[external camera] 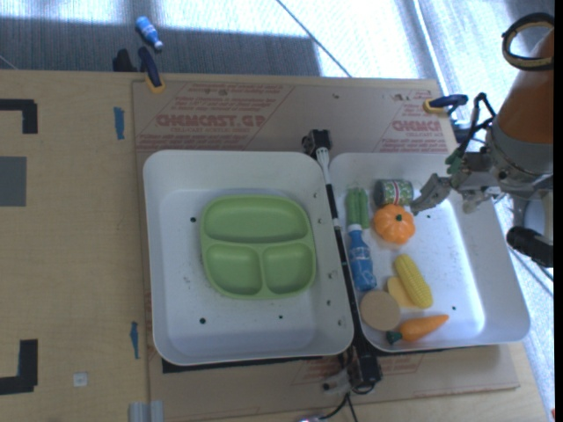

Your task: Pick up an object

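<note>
A toy carrot is seen nearest the lower edge of the view, lying along the near wall of the right bin, with a round tan disc just beside its leafy end. An ear of yellow corn is laid just above them, touching a pale yellow piece beside the disc. A blue tube is set along the bin's left side, and a pair of green stalks is placed above it. An orange pumpkin is found near the middle of the bin's far half, with a small green-labelled can lying on its side just behind it. The gripper is held over the far part of the right bin, just to the right of the can and pumpkin; whether it is parted or closed cannot be told, and nothing is seen held in it. The grey arm with its orange band is seen reaching in from the right. In the left bin a green divided plate is laid, its three compartments facing up. Both bins are set on a tan board with red lettering.
</note>
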### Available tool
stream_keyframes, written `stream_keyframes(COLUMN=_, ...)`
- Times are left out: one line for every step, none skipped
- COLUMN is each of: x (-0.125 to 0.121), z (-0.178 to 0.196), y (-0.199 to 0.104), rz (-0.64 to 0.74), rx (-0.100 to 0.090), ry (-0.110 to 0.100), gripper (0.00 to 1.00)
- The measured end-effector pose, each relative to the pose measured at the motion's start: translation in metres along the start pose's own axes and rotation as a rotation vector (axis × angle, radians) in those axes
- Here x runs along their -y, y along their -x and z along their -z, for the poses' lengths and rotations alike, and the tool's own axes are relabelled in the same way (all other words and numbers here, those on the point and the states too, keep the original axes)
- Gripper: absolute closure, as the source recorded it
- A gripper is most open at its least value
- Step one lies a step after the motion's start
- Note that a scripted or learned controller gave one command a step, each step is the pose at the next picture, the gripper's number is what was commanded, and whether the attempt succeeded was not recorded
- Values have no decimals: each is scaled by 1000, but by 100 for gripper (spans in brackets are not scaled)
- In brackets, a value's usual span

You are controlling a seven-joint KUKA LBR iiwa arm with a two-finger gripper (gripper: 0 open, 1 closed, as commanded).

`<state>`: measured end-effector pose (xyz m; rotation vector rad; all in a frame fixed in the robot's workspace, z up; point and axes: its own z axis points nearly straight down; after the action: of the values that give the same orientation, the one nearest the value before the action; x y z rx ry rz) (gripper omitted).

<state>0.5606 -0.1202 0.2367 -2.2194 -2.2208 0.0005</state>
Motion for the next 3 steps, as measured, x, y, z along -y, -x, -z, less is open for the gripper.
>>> stream_keyframes(x=15, z=-145, y=13, rz=-1, rx=1, ry=3, gripper=0)
stream_keyframes(x=69, z=-150, y=2, rz=-1, rx=2, ry=7, gripper=0)
stream_keyframes(x=68, z=-140, y=3, rz=-3, rx=5, ry=11, gripper=100)
